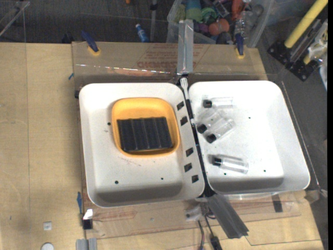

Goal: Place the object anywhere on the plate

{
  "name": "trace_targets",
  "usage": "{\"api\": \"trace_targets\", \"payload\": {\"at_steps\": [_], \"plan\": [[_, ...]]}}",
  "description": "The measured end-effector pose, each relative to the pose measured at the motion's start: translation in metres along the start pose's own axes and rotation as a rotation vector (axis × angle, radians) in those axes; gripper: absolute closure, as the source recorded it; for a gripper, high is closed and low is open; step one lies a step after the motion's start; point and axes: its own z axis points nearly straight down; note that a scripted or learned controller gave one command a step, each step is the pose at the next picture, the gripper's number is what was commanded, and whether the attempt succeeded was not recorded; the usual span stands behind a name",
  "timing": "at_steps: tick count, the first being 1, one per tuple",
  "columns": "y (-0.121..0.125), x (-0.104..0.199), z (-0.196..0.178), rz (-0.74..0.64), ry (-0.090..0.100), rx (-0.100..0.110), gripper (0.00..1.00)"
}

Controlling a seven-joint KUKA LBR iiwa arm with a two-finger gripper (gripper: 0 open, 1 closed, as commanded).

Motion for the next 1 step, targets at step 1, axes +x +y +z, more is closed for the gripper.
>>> {"api": "trace_targets", "payload": {"at_steps": [1], "plan": [[0.0000, 0.0001, 0.0004, -0.364, -0.001, -0.002, 1.00]]}}
